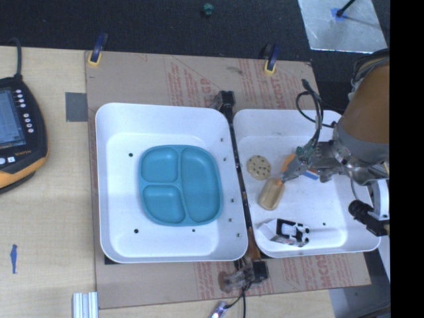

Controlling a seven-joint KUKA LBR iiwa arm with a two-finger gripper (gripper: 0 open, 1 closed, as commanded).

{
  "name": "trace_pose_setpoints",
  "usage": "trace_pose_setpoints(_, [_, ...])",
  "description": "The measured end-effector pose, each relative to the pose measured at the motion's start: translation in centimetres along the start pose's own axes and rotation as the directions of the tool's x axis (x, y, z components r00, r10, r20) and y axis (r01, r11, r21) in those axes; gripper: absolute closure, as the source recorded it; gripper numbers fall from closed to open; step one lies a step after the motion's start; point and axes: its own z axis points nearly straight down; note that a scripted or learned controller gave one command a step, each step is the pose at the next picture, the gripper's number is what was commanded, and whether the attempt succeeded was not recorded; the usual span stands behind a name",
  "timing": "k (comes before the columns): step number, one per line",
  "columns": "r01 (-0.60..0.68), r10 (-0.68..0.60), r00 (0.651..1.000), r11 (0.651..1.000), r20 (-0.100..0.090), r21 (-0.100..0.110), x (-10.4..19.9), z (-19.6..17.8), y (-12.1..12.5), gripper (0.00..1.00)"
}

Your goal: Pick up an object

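In the right bin (331,128) lie a round tan perforated disc (258,166), a tan cylinder (270,193) just below it, and a small orange piece (289,165). A black and white object (291,231) rests near the bin's front wall. My gripper (299,166) hangs low over the middle of the right bin, its tip right at the orange piece and just up and right of the tan cylinder. The grey arm with its orange band (368,111) covers the bin's right side. Whether the orange piece is held is unclear.
The left bin (116,128) holds a blue divided plate (180,183). A black and orange teach pendant (16,131) lies on the bench at far left. Clamps (97,48) pin the cardboard at the back. Cables (311,105) loop above the gripper.
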Motion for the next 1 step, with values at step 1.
trace_pose_setpoints(1, [0.0, 0.0, 1.0, 1.0, 0.001, 0.002, 1.29, 8.78, 2.43, 0.0])
